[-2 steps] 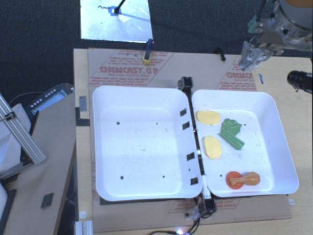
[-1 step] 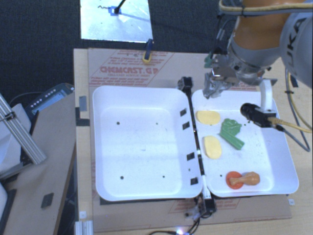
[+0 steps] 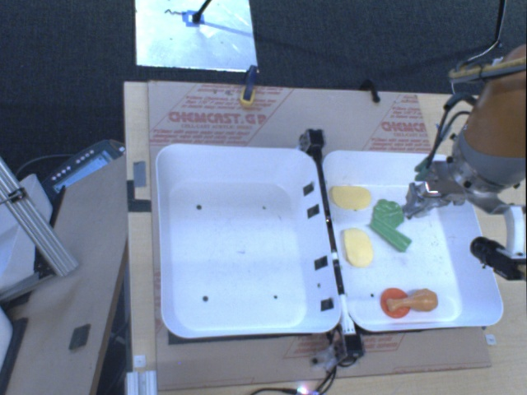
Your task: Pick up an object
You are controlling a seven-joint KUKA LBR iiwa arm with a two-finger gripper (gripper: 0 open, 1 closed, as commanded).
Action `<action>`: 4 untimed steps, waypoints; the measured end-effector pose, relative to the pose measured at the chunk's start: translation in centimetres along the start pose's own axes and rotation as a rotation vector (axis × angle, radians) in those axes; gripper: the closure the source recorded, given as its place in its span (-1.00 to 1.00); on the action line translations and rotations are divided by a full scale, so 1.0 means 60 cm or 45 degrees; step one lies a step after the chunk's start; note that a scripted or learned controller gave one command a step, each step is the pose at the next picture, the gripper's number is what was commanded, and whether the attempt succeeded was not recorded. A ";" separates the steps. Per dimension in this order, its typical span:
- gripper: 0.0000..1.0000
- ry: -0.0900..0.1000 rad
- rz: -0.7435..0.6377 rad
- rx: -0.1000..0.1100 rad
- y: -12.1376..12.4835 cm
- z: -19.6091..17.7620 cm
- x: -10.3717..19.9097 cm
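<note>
The tabletop (image 3: 206, 109) is covered by a brown board printed in red, set against dark carpet, with a shiny metal sheet (image 3: 195, 21) lying beyond it. Two white bins are seen side by side. In the right bin (image 3: 478, 295) are found two yellow pieces (image 3: 351, 197) (image 3: 357, 248), a green object (image 3: 389, 225) and an orange-red toy (image 3: 408, 301). The pincer (image 3: 414, 202) is held just beside the green object; how far it is open cannot be told, and nothing is seen gripped

A robotics lab: white bins (image 3: 239, 159) on a taped bench (image 3: 206, 113).
</note>
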State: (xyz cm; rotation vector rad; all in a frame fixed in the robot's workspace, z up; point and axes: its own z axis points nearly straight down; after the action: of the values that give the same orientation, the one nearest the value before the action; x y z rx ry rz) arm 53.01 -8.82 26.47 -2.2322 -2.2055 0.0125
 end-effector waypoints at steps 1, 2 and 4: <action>1.00 0.004 -0.024 -0.038 -0.079 -0.467 0.071; 1.00 0.001 -0.016 -0.017 0.049 -0.451 0.033; 1.00 0.001 -0.020 -0.017 0.226 -0.452 -0.022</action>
State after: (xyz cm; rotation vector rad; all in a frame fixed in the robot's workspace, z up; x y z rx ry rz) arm 66.78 -10.22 53.51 -2.2208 -2.2294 -0.0028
